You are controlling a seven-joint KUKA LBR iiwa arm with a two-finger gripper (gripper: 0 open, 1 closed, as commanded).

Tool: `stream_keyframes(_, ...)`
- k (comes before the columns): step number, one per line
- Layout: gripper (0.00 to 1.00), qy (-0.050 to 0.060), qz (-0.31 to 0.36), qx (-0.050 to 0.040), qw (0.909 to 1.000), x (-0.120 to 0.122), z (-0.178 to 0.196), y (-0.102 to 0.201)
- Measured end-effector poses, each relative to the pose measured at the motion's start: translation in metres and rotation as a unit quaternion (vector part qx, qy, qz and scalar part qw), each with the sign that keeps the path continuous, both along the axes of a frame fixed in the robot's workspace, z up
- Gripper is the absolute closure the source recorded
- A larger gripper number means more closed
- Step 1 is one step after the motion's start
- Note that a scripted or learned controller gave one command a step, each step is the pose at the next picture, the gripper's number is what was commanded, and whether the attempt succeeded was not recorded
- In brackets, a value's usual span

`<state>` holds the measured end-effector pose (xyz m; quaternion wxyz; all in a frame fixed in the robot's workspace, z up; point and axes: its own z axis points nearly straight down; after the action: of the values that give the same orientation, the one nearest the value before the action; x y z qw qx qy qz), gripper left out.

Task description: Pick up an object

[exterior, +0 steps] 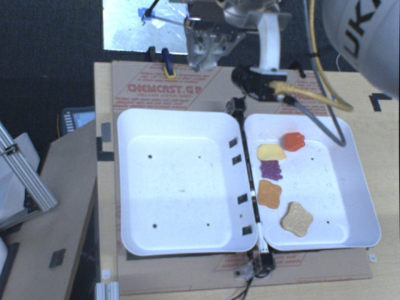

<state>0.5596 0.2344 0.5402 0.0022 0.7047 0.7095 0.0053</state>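
— Where's the claw?
— Raised past the far rim of the left bin; whether it's open I cannot tell.
— The objects?
— Below and right of it in the right bin: yellow piece, purple piece, orange slice, tan toast, red piece.

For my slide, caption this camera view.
Gripper raised behind two white bins; five toy foods in the right one.
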Motion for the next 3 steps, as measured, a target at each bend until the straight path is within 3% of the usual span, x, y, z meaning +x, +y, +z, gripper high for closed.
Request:
stream_keyframes(1, 0.00, 0.004, 0.000, -0.0015, 1.0000, -0.001, -0.005, 0.000)
stream_keyframes(2, 1.00, 0.003, 0.002, -0.0007, 1.0000, 0.000, 0.007, 0.001)
stream_keyframes(3, 1.00, 0.014, -0.004, -0.0055, 0.9999, -0.065, -0.235, -0.050)
